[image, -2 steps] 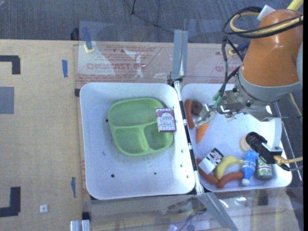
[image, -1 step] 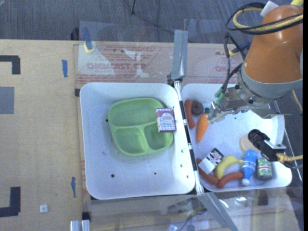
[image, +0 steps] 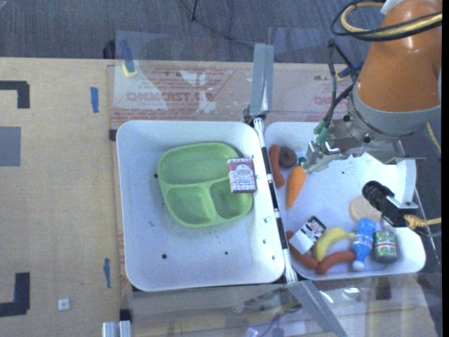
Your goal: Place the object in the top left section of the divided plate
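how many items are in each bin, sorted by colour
Left bin:
green plate: 1
red carton: 1
Right bin:
orange carrot: 1
red sausages: 2
yellow banana: 1
blue bottle: 1
green can: 1
Total: 8

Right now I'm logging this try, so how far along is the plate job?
A small red box already rests on the right rim of the green divided plate, not in its top left section, which looks bare. The gripper is over the right bin, near the carrot; nothing shows between its fingers. Still left: getting an object into that top left section.
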Controlling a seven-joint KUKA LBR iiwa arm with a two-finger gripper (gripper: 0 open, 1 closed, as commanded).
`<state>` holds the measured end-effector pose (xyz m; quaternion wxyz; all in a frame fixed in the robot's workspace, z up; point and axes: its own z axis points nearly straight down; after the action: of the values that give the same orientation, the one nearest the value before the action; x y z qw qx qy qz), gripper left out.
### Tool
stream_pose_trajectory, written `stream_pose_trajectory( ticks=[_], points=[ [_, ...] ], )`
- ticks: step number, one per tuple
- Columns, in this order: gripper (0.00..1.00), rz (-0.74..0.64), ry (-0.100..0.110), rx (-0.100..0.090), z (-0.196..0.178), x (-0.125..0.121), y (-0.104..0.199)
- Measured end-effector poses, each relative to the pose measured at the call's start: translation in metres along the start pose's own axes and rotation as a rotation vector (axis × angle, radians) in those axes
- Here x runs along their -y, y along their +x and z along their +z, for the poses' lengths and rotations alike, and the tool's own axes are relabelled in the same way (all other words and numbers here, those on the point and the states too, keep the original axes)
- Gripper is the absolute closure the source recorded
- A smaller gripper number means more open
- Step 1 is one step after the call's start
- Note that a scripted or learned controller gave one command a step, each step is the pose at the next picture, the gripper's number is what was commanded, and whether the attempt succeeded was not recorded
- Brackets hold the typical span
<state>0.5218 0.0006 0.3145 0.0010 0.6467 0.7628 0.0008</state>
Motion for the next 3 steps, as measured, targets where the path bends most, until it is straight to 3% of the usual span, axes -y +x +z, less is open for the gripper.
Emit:
stream_pose_trajectory(
  ticks=[1,2,3],
  points=[
    [0.00,0.000,0.000,0.000,0.000,0.000,0.000],
    [1.00,0.002,-0.002,0.001,-0.010,-0.001,-0.001],
    [1.00,-0.185,-0.001,0.001,-0.078,0.048,-0.044]
  ],
)
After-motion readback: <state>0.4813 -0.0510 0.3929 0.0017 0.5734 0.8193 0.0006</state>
